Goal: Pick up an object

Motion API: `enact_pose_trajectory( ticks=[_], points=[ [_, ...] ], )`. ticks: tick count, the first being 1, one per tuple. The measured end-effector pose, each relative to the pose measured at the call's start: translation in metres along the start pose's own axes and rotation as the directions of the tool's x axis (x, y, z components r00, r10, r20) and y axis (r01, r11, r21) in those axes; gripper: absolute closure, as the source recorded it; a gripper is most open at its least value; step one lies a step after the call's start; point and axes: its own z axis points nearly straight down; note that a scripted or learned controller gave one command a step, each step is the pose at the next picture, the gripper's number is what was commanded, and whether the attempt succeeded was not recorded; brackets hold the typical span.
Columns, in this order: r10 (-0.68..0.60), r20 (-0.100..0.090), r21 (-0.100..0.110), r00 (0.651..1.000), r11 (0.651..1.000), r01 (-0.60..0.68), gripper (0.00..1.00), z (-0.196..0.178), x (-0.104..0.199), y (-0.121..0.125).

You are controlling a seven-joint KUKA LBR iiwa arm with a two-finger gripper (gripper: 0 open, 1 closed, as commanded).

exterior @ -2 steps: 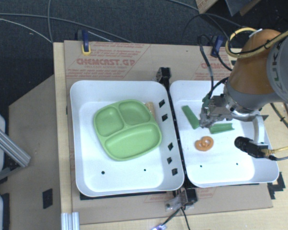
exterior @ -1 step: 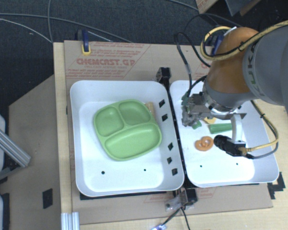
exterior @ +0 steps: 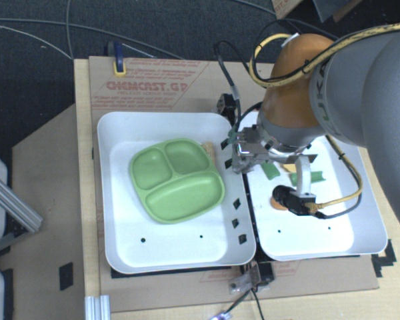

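My gripper (exterior: 248,155) hangs low over the left side of the right bin (exterior: 333,235), close to the wall between the two bins. The grey arm with its orange band (exterior: 300,79) covers much of that bin. Just right of the gripper lies a small green piece (exterior: 271,171), with a second green piece (exterior: 316,177) and a pale yellow bit (exterior: 290,169) further right. An orange piece (exterior: 278,204) peeks out near a black cable end. I see nothing held by the gripper.
The left bin (exterior: 120,232) holds a green divided plate (exterior: 177,180) with a small tan object (exterior: 209,150) at its upper right rim. A cardboard sheet (exterior: 147,85) lies under the bins. Cables loop around the wrist.
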Motion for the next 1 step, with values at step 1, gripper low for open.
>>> enact_pose_trajectory(
  ticks=[1],
  points=[
    [0.001,0.0,-0.002,1.0,1.0,-0.001,1.0,-0.0141,0.0468,0.0189]
  ],
)
